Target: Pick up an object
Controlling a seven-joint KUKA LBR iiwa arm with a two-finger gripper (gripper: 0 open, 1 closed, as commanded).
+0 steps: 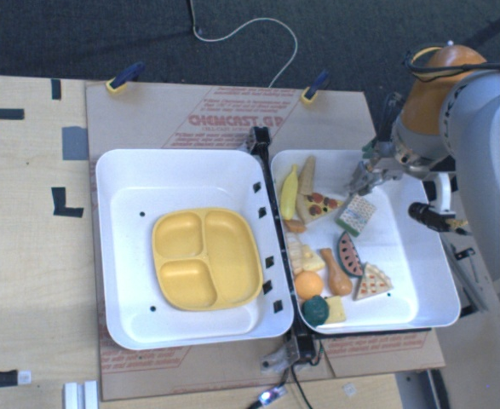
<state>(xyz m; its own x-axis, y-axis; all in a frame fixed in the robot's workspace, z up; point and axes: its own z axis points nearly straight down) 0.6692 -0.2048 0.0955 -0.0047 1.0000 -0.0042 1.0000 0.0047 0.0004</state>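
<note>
The right bin [407, 254] holds several toy foods: a banana [290, 191], a brown stick [307, 175], a pizza slice [321, 203], a watermelon slice [347, 252], a drumstick [336, 272], a wedge of cake or pizza [372, 283], an orange [309, 285] and a dark green piece [315, 311]. A small grey-green speckled packet [357, 215] lies tilted near the bin's middle. My gripper [360, 181] hangs over the back of this bin, just above and behind the packet. I cannot see whether it touches the packet.
The left bin [122, 228] contains a yellow divided plate [207, 258]. A black divider [271, 220] with clips runs between the bins. The arm's grey body and orange band [441, 83] fill the upper right. A white cable [241, 28] lies behind the bins.
</note>
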